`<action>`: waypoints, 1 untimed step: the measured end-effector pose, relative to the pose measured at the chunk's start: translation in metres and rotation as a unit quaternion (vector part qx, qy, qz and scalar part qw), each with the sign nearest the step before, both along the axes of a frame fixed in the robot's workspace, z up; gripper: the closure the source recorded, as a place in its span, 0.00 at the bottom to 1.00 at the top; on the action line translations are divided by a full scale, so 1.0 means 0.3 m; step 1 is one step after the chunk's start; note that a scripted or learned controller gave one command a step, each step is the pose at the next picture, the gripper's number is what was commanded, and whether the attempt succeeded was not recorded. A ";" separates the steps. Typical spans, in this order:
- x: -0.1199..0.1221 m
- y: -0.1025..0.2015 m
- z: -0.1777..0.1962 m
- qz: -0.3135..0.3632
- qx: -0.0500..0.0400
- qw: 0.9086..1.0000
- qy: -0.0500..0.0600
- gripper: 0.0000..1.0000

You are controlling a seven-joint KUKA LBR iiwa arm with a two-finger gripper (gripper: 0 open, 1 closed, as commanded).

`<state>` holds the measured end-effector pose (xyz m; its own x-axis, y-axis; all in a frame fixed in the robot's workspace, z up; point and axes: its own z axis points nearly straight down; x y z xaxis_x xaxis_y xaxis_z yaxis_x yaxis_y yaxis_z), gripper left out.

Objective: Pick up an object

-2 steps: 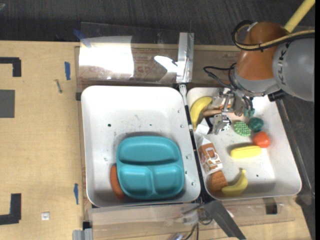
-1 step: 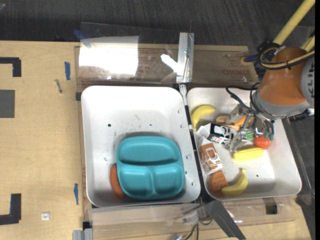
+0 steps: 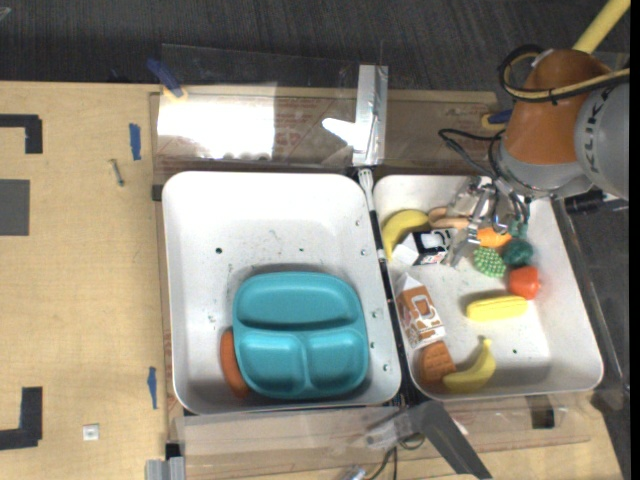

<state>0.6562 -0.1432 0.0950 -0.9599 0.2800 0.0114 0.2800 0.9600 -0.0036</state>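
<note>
gripper (image 3: 478,230) is down in the right bin (image 3: 575,343), in the clutter near the upper banana (image 3: 402,226) and orange carrot toy (image 3: 493,236). can't tell its opening or whether it grips anything. nothing visibly lifted; pick not done.

A wooden bench (image 3: 70,298) surrounds the left white bin (image 3: 190,218). Black tape marks (image 3: 25,133) lie on the wood well left of that bin, one near its top level and another (image 3: 25,418) near its bottom level. Blue tape strips (image 3: 135,140) sit just beside the bin's upper left corner. A clear plastic panel (image 3: 215,123) stands behind the bin, and a metal bracket (image 3: 368,118) rises at its upper right corner.
</note>
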 end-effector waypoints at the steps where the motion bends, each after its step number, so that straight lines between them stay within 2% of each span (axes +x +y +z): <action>1: -0.209 -0.069 -0.002 0.031 -0.002 0.999 -0.016 0.00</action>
<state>0.5936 -0.1639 0.0945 -0.9753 0.2199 -0.0211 0.2200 0.9755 -0.0002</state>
